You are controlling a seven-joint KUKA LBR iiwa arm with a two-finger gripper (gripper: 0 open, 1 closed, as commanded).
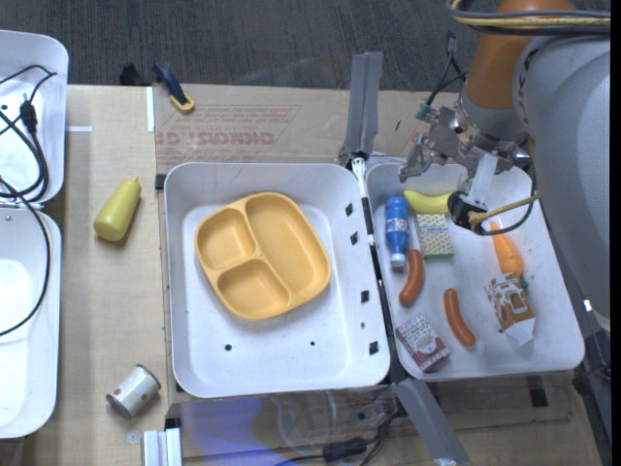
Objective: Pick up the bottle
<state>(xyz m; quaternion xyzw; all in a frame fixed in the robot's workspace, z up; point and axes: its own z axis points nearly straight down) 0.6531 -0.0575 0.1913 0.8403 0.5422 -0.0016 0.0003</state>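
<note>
A blue bottle (396,224) with a white cap lies along the left side of the right bin (553,352). Just to its right lies a banana (427,202). My gripper (444,175) hovers over the bin's far end, above the banana and to the upper right of the bottle, open with nothing between its fingers. A yellow squeeze bottle (116,210) lies on the bench left of the left bin (184,289).
The right bin also holds two sausages (411,276) (459,316), a carrot (506,252), a small green-and-white box (435,234), a red carton (422,343) and a snack packet (511,304). A yellow divided plate (260,253) sits in the left bin. A can (133,389) lies on the bench.
</note>
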